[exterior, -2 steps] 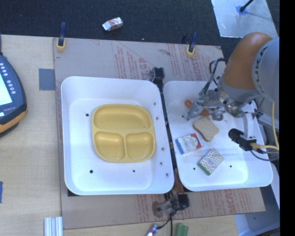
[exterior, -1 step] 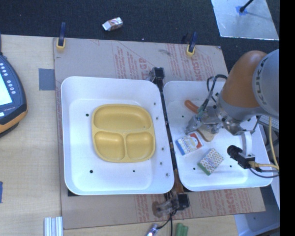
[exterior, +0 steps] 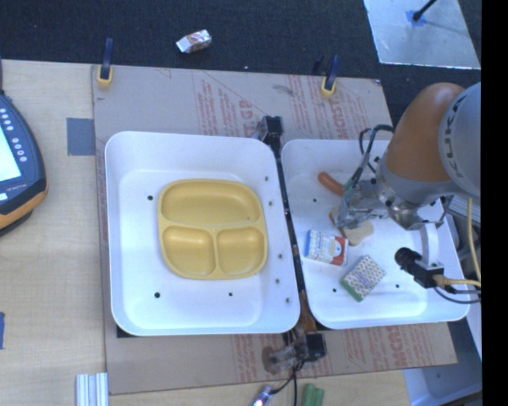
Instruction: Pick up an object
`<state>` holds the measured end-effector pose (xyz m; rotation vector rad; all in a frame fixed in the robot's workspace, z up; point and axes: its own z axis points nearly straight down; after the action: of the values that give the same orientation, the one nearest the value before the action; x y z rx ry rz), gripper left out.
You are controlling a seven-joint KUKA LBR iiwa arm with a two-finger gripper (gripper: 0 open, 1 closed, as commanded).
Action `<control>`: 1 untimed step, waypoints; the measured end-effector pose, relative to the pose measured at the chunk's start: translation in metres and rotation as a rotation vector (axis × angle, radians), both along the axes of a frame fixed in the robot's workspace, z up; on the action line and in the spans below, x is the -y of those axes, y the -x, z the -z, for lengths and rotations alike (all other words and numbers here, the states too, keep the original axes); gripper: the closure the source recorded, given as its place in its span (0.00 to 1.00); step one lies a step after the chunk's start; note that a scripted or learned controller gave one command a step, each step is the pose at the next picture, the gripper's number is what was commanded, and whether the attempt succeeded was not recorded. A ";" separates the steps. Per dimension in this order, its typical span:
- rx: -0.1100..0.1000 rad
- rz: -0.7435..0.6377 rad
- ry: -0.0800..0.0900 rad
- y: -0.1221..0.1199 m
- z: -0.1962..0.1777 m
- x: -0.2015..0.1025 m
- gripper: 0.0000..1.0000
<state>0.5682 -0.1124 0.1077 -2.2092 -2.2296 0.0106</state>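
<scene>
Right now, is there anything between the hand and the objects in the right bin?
Nothing visible stands in the way. The hand is low in the right bin, directly over a small beige object. The carton and patterned packet lie just beside it, and the orange piece behind.

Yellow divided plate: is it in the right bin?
No, the yellow divided plate lies in the left bin; the right bin holds small items.

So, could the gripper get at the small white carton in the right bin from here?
Probably yes: the gripper hangs just beside the carton, which lies flat and uncovered, with the patterned packet set apart from it.
</scene>
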 end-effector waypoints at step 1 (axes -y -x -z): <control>0.000 0.000 0.000 0.000 0.000 0.000 0.00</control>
<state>0.5681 -0.1124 0.1077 -2.2096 -2.2296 0.0107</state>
